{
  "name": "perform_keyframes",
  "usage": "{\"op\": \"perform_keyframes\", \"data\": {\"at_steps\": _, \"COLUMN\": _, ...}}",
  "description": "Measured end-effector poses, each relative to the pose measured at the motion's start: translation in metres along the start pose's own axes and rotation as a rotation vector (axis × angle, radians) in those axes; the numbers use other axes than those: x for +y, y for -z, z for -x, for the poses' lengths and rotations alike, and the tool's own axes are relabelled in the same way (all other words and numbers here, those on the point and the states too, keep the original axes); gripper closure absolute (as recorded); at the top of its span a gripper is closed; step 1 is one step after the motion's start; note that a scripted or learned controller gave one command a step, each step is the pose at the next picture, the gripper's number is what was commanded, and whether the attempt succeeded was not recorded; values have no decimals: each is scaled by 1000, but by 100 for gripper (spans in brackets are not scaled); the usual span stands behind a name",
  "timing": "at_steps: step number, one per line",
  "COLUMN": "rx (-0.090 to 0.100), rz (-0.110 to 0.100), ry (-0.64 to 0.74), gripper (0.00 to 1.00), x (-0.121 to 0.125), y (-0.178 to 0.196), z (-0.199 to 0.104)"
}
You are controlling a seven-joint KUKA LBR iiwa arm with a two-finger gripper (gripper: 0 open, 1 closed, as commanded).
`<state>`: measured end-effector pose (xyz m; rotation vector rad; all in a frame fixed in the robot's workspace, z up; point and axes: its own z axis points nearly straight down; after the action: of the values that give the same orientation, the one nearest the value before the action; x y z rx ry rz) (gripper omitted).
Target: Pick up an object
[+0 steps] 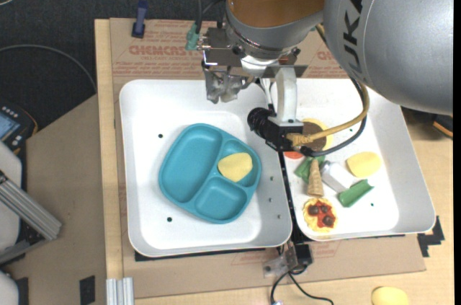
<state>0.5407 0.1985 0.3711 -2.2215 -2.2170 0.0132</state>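
My gripper (224,89) hangs over the far edge of the left bin (137,152), above bare white floor. Nothing lies directly beneath it. A blue divided plate (194,177) sits in the middle of that bin, with a flat yellow piece (235,166) in its right compartment. The right bin (403,174) holds several small toy foods: a yellow piece (363,164), a green piece (354,192), a cone (315,181), a pizza slice (320,214) and a brown round piece (317,130) partly under the robot's cable.
The big grey arm covers the far right corner of the bench. A blue clip (139,19) lies on the cardboard behind the left bin. A yellow object (389,295) sits off the bench at the bottom right.
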Motion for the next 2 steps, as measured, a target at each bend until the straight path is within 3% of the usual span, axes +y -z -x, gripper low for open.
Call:
{"op": "perform_keyframes", "data": {"at_steps": 1, "rx": 4, "rz": 3, "ry": 7, "gripper": 100, "x": -31, "y": -9, "z": -28}}
{"op": "perform_keyframes", "data": {"at_steps": 2, "rx": -1, "rz": 1, "ry": -2, "gripper": 100, "x": 62, "y": -109, "z": -24}}
